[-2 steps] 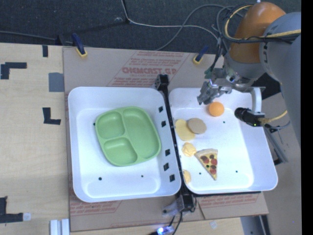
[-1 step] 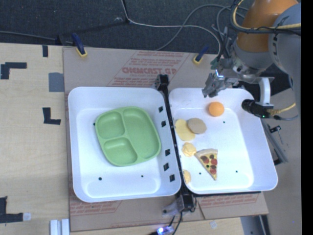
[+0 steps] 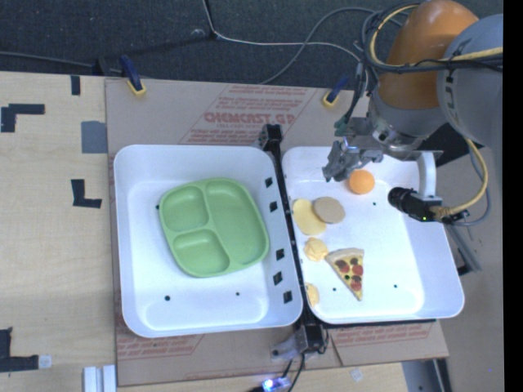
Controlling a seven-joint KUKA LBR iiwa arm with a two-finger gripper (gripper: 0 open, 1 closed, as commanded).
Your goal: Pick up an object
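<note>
Cardboard (image 3: 237, 113) covered the bench under both bins and reached out on every side of the claw (image 3: 343, 163), which hung at the end of the grey arm (image 3: 470, 64) coming in from the right, its orange band (image 3: 425, 51) above and to the right of the claw. Directly below the claw lay the right bin (image 3: 425, 243), its white floor carrying all the small food pieces. Left of the claw, across the black divider, sat the left bin (image 3: 135, 219), and inside it a green divided plate (image 3: 214, 225), well apart from the claw, its long axis running from upper left to lower right. Below and slightly right of the claw, farther down the right bin, lay a pizza slice (image 3: 349, 270), its tip aimed toward the lower right and its crust edge toward the upper left. Just below the claw rested a tan round cookie (image 3: 330, 211), touching a pale yellow disc (image 3: 305, 216) on its left. Lower still sat a small yellow lump (image 3: 315, 249), and near the bin's lower left wall another yellow bit (image 3: 311, 294). Just beside the claw, to its lower right, sat an orange ball (image 3: 360, 182), round, with no clear long axis. Whether the claw stood open or shut could not be told, and nothing was seen gripped in it.
</note>
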